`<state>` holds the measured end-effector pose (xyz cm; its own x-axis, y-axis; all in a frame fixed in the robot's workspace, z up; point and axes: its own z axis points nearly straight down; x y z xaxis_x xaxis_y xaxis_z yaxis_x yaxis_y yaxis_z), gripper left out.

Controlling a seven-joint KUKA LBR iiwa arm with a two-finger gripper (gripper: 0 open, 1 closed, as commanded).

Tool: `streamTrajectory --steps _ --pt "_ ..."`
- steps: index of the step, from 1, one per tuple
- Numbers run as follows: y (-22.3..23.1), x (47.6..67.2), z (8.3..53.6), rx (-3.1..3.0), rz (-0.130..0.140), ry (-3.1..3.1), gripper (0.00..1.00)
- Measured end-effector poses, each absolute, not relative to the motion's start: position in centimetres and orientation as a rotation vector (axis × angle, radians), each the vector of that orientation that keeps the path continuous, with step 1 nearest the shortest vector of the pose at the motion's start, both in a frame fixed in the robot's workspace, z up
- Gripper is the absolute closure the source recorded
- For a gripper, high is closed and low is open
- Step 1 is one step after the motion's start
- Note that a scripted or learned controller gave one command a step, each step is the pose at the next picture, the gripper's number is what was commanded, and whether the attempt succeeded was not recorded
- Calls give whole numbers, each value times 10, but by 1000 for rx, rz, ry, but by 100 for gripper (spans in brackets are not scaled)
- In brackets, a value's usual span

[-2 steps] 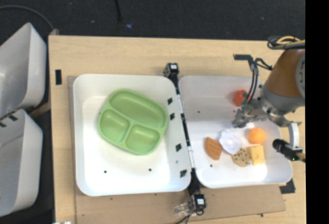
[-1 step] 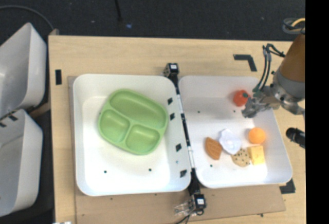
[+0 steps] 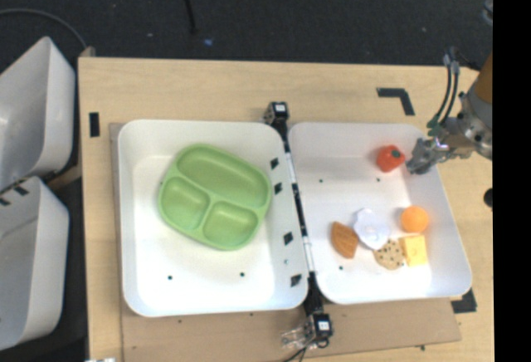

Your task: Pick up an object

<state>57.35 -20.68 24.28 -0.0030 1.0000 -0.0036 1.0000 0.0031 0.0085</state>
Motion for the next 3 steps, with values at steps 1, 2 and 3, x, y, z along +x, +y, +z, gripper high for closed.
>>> streamTrajectory --steps 1,2,3 --pt "-208 574 249 2215 2 2224 100" --pt "-163 563 239 2215 0 2227 100" --pt "-109 546 233 2215 1 2230 100"
